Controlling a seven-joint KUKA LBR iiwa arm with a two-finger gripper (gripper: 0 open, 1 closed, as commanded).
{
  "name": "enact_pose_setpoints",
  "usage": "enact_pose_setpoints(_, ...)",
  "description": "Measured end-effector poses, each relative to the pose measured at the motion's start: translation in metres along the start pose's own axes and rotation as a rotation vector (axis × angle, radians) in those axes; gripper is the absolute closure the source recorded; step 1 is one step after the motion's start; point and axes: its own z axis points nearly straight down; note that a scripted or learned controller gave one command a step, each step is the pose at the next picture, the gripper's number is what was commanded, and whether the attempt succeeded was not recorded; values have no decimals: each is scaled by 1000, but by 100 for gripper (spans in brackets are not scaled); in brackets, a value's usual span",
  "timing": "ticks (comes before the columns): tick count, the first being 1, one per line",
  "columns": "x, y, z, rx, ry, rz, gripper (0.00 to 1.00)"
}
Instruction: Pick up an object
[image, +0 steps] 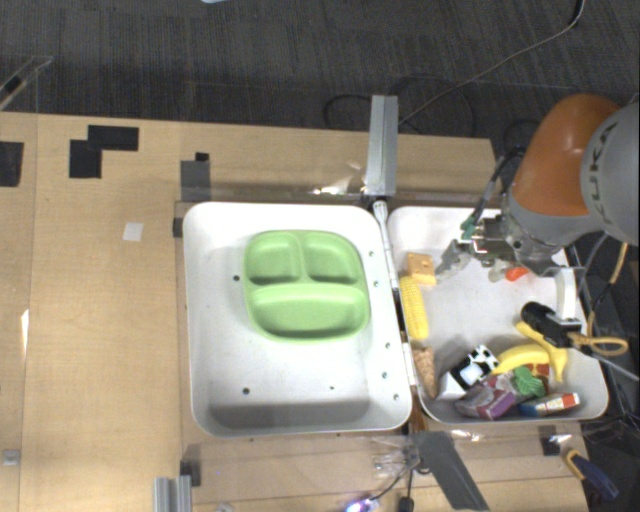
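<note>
Gripper (452, 255): seen at the upper part of the right bin (600, 400), above the white floor. Whether it is parted or closed cannot be told; nothing is seen held in it.

Wafer (420, 266): small tan block, just left of the gripper, near the bin's left wall. Judged light, stiff, possibly crumbly; best taken across its short sides. It is the nearest candidate.

Corn (414, 307): yellow cob lying lengthwise along the left wall, below the wafer. Judged light toy plastic, rigid, ribbed; to be gripped across its middle. Closeness to the wall may hinder one finger.

Banana (535, 358): yellow, curved, in the lower right pile, well apart from the gripper. Judged light, smooth, somewhat slippery; to be taken at mid-curve.

Die (472, 368): black and white, in the same pile, touching neighbours. Judged hard and small; flat faces suit a grip.

Pile remainder: purple, green and red pieces, crowded together; separate identities cannot be told.

Tray (304, 284): green, three compartments, lying in the left bin (215, 330), well apart from the gripper. Judged broad, stiff; only its rim offers a hold.
</note>
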Motion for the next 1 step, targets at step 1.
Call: enact_pose_setpoints(1,5,59,82,-9,-1,-5,0)
